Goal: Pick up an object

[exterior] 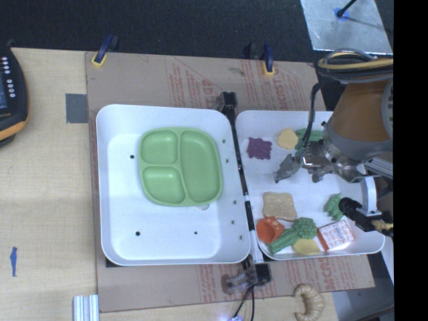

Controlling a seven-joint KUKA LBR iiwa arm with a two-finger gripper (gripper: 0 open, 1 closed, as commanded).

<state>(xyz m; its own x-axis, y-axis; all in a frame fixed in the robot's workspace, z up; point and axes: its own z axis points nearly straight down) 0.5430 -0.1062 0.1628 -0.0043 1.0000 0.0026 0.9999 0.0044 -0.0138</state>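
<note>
At right of centre, the gripper [289, 171] hangs low over the right bin [249, 122]; its fingers look spread and empty, though the view is murky. Toy foods lie around it: purple grapes [259, 148] to its upper left, toast [279, 205] below.

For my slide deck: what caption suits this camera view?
Grey KUKA arm's gripper hovers over right white bin of toy food; green divided plate sits in left bin.
</note>
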